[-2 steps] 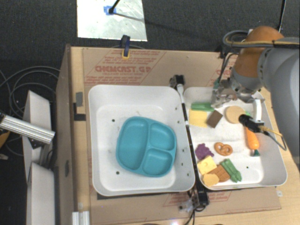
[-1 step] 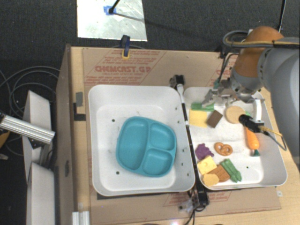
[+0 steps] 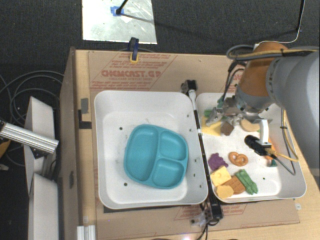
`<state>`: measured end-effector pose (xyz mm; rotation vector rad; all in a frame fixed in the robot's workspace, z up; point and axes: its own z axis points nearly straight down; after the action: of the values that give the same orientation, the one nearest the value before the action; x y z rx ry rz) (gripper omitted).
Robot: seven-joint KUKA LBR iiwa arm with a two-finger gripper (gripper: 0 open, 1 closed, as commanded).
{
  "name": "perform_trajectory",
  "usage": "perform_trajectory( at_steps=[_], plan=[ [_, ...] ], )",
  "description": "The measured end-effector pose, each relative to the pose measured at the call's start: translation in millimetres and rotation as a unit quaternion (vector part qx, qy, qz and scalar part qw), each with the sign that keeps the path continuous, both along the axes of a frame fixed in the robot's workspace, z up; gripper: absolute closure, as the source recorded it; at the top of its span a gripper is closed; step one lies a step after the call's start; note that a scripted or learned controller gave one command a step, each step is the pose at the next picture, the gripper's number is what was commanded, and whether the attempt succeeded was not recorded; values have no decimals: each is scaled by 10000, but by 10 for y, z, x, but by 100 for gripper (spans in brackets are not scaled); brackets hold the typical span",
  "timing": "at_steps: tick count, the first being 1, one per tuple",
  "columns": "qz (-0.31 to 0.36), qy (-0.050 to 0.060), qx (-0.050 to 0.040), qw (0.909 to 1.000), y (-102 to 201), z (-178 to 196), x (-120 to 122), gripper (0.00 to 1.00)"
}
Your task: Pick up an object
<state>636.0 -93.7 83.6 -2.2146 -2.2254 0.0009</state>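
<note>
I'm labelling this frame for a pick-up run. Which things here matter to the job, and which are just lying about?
In play:
- end effector, low in the right bin
- yellow wedge and brown piece beside it
- pretzel, purple piece, green piece, yellow block

Lying about:
- blue tray in the left bin
- foil sheet

The left bin [image 3: 107,134] holds a blue divided plate [image 3: 156,155], lying flat near its centre. Both bins rest on a brown cardboard sheet [image 3: 150,69] with red print, which covers the desk [image 3: 70,134]. Beyond the cardboard, a shiny silver sheet [image 3: 119,14] lies on dark carpet [image 3: 35,29]. Black cables [image 3: 20,91] coil at left, beside what appears to be a metal rail [image 3: 27,136].
</note>
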Motion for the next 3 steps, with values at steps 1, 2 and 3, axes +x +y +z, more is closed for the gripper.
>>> perform_trajectory(
  at_steps=[1, 2, 3],
  plan=[
    [6, -4, 0, 10000, -134, 16, 336, 0],
    [-25, 13, 0, 10000, -99, 3, -338, 0],
    [-10, -35, -5, 10000, -94, 122, -295, 100]
  ],
)
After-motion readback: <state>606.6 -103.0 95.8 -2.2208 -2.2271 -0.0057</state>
